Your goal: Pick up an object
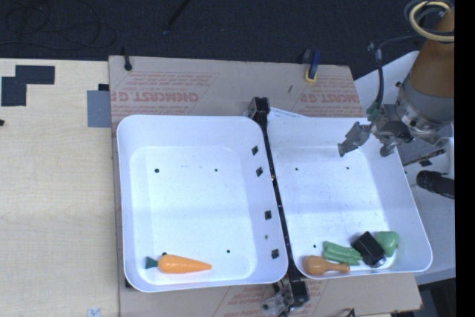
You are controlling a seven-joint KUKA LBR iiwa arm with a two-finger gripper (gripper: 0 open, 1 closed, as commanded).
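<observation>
Two white bins [194, 131] are seen on brown cardboard [223, 89] printed with red lettering. An orange carrot [183, 264] with a dark green top is shown in the left bin. In the right bin, a green pod-like piece [341, 252], a black block [368, 248] and a tan, possibly pear-shaped item [324, 266] are seen.

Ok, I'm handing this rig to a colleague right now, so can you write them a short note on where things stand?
Pincer: over the upper right part of the right bin, near its far right rim, holding nothing; I cannot tell whether it is open or shut.
Left bin: an orange carrot lies in its near left corner.
Right bin: at the near edge sit a green pod-like piece, a black block, a green item partly behind the block, and a tan pear-shaped piece.
Done: nothing picked up.
Left: choose an object, descend, grasp, lift.
</observation>
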